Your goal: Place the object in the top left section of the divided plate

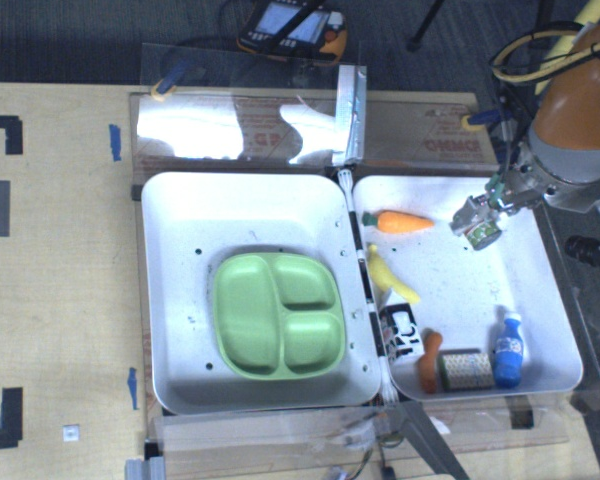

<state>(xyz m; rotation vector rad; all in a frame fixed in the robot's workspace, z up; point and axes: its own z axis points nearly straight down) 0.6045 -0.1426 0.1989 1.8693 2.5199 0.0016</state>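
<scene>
Two bins: left bin (170,208) has the green divided plate (277,313); right bin (550,298) has all the loose items.
Plate state: all sections look bare, nothing in the top left section (245,303) (the large compartment on the left side, as I read it) or in the two smaller ones on its right.
Task object: not named in the task, so can't say which item is meant. Candidates all sit in the right bin.
Carrot: carrot (404,223) lies at the far left of the right bin, nearest item to the gripper, apart from it.
Banana: banana (390,276) lies just near of the carrot, along the left wall.
Near edge items: black-and-white block (401,330), a brown-red piece (430,353), a scrubber-like roll (465,369), a blue bottle (508,348), all clustered at the near side.
Gripper: gripper (482,220) hangs over the far right part of the right bin, to the right of the carrot. Can't tell if it is spread or pressed together; too small and blurred. Nothing visibly pinched in it.
Arm: arm (570,128) comes in from the right, orange band visible.
Done: nothing, judging from layout. No item picked, plate bare.
Left: pick an object from the right bin, carry it left over the divider, lower it into the top left section, release.
Progress guess: very early, approach stage.
</scene>
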